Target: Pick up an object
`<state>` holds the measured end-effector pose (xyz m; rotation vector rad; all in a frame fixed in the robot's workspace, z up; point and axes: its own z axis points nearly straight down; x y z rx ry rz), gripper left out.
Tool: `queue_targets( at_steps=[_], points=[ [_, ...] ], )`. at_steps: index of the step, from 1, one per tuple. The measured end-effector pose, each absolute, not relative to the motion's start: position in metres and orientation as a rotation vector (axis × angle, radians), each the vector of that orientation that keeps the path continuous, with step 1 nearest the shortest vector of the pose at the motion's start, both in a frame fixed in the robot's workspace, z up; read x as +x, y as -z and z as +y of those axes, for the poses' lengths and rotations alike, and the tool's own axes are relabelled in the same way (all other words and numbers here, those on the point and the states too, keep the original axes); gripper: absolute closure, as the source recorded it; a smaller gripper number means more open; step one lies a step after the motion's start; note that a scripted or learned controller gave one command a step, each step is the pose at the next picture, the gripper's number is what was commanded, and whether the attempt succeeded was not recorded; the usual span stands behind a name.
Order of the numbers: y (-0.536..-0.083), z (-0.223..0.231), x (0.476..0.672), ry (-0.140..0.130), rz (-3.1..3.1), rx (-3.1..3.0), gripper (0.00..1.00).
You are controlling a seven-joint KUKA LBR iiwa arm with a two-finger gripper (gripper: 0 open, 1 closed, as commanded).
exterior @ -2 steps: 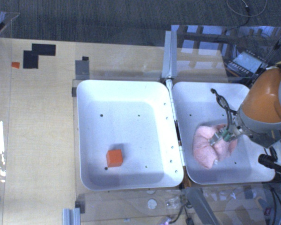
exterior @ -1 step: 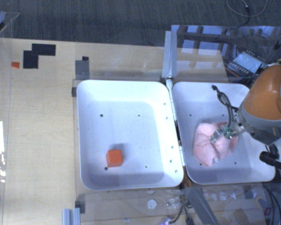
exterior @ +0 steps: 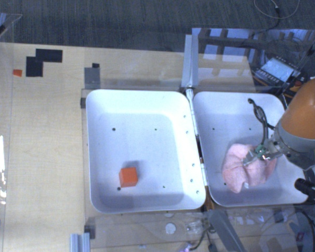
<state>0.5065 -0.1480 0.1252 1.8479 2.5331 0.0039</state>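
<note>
Pink cloth (exterior: 245,167) lies bunched in the right bin (exterior: 220,109), the arm (exterior: 304,125) bent low over it, gripper (exterior: 261,154) touching it; finger state unclear.

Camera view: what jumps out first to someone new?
The orange cube stands out, alone near the front left of the left bin. In the right bin a crumpled pink cloth lies by the front, with the gripper down on it. The arm's orange band fills the right edge.
</note>
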Motion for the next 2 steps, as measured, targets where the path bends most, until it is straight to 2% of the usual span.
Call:
queue_targets(
  at_steps=[1,2],
  points=[
    [-0.197,-0.121,0.567,-0.006,2.391,2.026,1.00],
    [-0.208,-0.120,0.569,-0.009,2.395,2.011,1.00]
  ],
)
